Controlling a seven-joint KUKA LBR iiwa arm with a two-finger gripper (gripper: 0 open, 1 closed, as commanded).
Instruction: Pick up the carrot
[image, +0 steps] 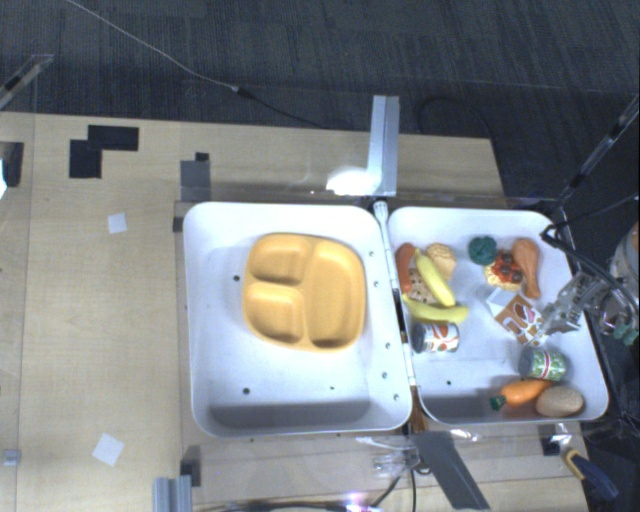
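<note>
Camera view, small orange plastic carrot (522, 392) in right white bin (470, 225) beside tan potato (560, 401), hand (568, 310) at bin's right rim, grip state unclear

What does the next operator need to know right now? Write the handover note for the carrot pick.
Gripper: at the right bin's right edge, above its contents, holding nothing that can be seen; its state is not readable.
Carrot: lying in the right bin's near right corner, green tip pointing left, beside a tan potato-like item and just below a green can.
Left bin: holds a yellow divided plate.
Done: nothing yet; the carrot is not lifted.
Left: descend on the carrot, grasp, lift.
</note>
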